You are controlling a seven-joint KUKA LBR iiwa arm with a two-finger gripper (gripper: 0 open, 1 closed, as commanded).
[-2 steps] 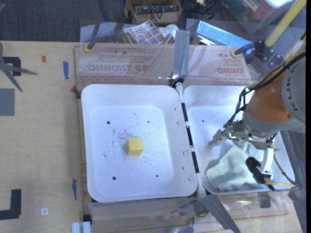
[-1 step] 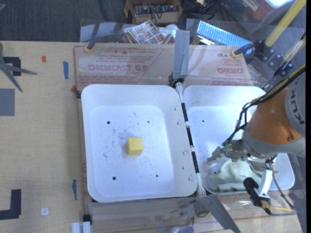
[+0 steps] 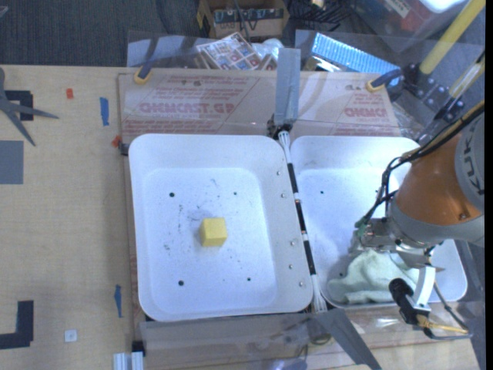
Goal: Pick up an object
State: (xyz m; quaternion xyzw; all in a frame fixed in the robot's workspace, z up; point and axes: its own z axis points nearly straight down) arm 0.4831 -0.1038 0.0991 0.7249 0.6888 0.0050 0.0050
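At the near edge of the right bin (image 3: 323, 177), a crumpled pale cloth (image 3: 363, 277) lies under the arm's gripper (image 3: 383, 247), which sits low against it; whether it is pinching the fabric cannot be told. Left of it, a small yellow block (image 3: 213, 231) rests alone near the middle of the left bin (image 3: 154, 168) on the bench (image 3: 62, 230).

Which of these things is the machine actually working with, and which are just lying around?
Part of the job:
- yellow block in the left bin
- pale crumpled cloth in the right bin
- the hand, low over the cloth

Just lying about:
- scissors on the bench
- blue tape strips
- cardboard box behind the bins
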